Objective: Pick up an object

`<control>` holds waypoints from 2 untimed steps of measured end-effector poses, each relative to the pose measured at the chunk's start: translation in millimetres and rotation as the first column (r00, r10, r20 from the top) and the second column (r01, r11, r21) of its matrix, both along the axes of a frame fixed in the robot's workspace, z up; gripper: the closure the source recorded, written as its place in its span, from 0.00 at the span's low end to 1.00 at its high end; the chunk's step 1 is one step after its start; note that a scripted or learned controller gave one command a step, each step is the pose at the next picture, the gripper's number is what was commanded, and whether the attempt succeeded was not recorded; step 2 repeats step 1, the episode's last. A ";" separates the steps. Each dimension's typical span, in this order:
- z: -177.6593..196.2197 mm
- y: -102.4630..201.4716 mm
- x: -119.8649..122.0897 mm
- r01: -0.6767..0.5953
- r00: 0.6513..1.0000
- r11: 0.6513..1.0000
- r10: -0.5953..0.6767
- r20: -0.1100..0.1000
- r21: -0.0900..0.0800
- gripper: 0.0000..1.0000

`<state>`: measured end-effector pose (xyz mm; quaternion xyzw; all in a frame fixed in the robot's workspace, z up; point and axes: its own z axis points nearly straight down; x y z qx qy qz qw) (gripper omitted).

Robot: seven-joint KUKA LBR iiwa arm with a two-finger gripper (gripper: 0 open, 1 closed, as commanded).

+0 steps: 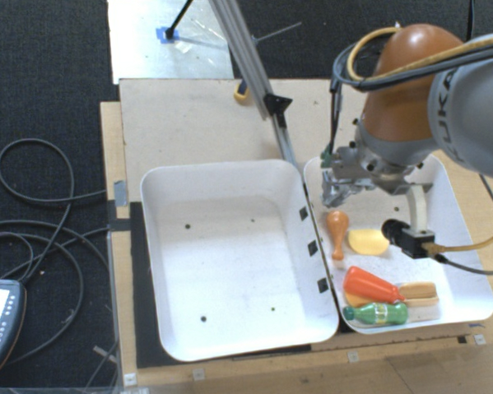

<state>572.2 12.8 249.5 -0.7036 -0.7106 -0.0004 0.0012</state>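
Hanging above the right bin (458, 222), the arm (407, 118) overhangs a yellow piece (368, 242).

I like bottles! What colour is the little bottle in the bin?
Green, the bottle shows best in the camera view.

Left bin (233, 259) lies open; right bin (474, 291) is crowded (toys (383, 296) along its near end).

Single fixed camera, mounted above the table (184, 113), looking down at a slant. Medium distance: both white bins fit in frame, left bin (229, 181) central, right bin (470, 291) toward the right edge. Arm (438, 83) enters from the right, partly cropped. Dark floor with cables (41, 203) visible at left.
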 end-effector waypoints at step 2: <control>-0.4 62.5 -9.8 -0.002 1.000 1.000 0.002 0.001 0.001 1.00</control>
